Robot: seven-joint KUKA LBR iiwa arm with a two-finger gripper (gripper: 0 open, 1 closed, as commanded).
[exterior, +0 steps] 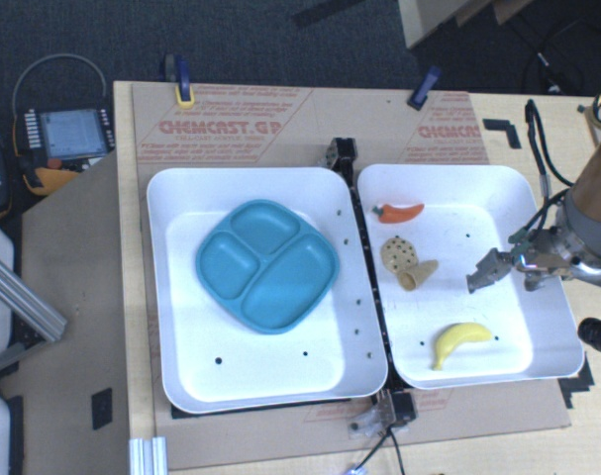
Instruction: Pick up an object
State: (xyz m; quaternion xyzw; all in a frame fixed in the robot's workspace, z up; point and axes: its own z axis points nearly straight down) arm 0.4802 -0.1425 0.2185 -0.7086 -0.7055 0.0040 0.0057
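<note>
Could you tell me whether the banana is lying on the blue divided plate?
No, the banana lies on the floor of the right bin, while the blue divided plate sits in the left bin.

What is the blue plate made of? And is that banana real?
The blue plate looks like smooth matte plastic: one even colour, moulded compartments. The banana is probably a plastic toy, uniformly bright yellow with no spots, though the view can't settle it.
</note>
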